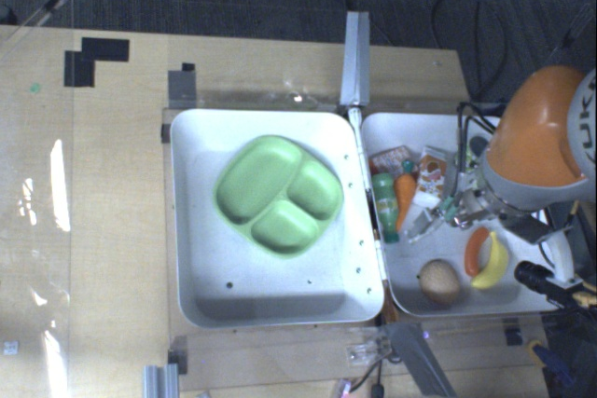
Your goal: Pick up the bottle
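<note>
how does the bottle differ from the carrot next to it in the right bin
The bottle is green, with a lighter band around its middle; the carrot is orange with a green top. The bottle lies tight along the right bin's left wall, while the carrot lies just inside it, toward the gripper. The bottle looks longer and thicker than the carrot. Both lie flat, side by side, pointing roughly the same way.
</note>
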